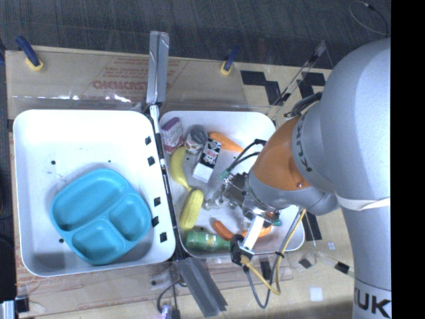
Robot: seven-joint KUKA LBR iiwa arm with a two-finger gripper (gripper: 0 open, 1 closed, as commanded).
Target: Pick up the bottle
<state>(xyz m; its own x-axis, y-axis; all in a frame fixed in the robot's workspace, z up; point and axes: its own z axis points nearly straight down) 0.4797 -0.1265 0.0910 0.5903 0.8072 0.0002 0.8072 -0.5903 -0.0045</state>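
None of the lift is judged done: the green bottle (207,240) lies in the right bin (255,119), and the gripper (234,193) state cannot be told.

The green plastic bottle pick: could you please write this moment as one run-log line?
target: green plastic bottle lying at right white bin near edge | arm: grey arm's gripper over bin middle | grasp: not seen | neighbours: yellow corn cob, banana
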